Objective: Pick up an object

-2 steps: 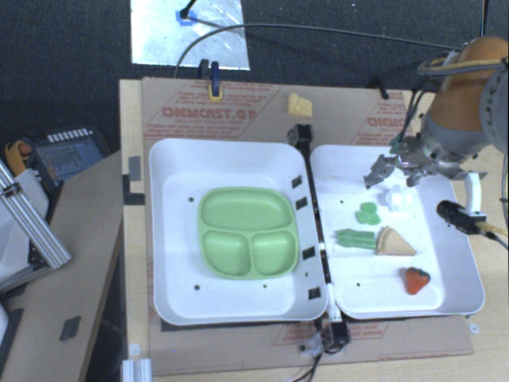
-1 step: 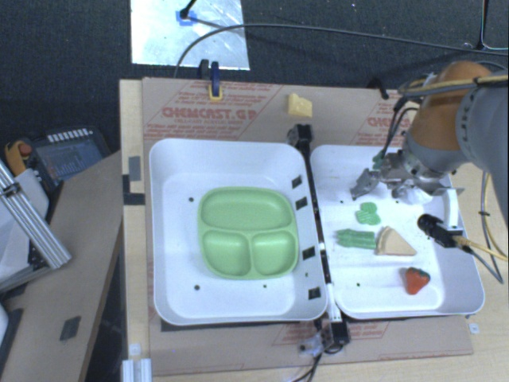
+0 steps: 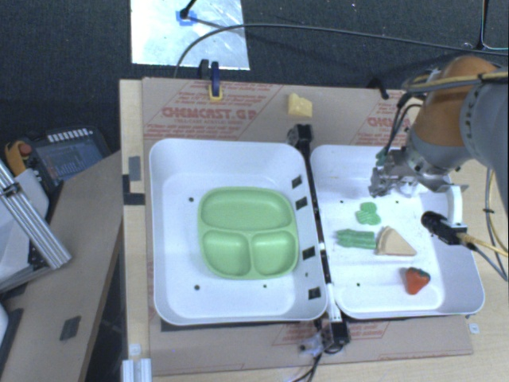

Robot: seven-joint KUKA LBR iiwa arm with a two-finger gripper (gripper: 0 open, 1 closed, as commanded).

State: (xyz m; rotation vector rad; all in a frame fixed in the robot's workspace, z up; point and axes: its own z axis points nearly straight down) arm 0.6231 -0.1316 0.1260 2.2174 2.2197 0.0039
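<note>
From my seat, the gripper [image 3: 387, 183] hangs in the upper part of the right bin [image 3: 457, 293], grip state I cannot tell, and the nearest pick, the small green piece [image 3: 367, 212], lies just below and slightly left of it in frame.

I work from one fixed camera mounted above the desk [image 3: 103, 213], looking down at a slant. It stands far enough back to frame both white bins: the left bin [image 3: 171, 161] and the right bin [image 3: 457, 289]. The arm [image 3: 465, 122] enters from the frame's right side.
</note>
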